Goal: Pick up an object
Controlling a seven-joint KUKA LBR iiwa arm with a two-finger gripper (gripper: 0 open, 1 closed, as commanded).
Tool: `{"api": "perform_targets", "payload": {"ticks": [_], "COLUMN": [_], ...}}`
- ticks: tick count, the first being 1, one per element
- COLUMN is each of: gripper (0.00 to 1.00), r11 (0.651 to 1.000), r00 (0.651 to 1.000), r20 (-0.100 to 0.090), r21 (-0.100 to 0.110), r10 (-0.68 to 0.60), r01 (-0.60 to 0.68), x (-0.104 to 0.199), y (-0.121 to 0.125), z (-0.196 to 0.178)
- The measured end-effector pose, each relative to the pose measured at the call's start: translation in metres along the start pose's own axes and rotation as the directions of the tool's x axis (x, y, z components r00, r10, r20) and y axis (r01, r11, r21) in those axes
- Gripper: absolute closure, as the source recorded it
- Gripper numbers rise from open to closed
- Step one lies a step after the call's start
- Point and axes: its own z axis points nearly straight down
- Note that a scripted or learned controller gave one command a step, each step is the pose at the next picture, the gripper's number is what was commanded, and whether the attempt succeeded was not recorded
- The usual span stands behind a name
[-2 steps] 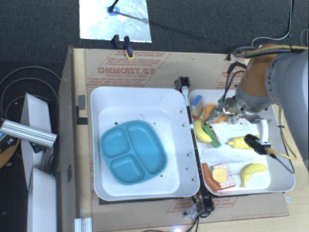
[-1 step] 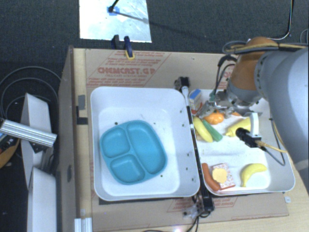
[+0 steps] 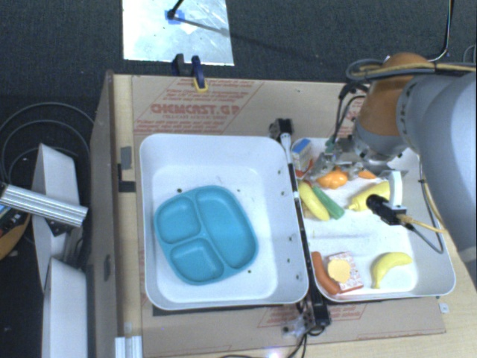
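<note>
One fixed camera above the bench [image 3: 223, 99], slanting down over both white bins [image 3: 223, 151], moderately near.

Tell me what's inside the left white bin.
The left white bin holds one blue plastic tray with three compartments, lying flat. The bin floor beneath the tray is covered, so anything under it cannot be seen.

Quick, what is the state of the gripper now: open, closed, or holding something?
Gripper: cannot be told; it is low in the right bin, among the toy food near the orange piece.
</note>
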Motion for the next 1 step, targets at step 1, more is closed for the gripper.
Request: {"api": "perform_targets", "payload": {"ticks": [1], "gripper": [1.00], "r11": [1.000], "r00": [1.000], "r20": [-0.007], "r21": [0.005], "r10": [-0.003], "r01": [0.003], "x": [0.0572], "y": [-0.0432], "z": [-0.0915]}}
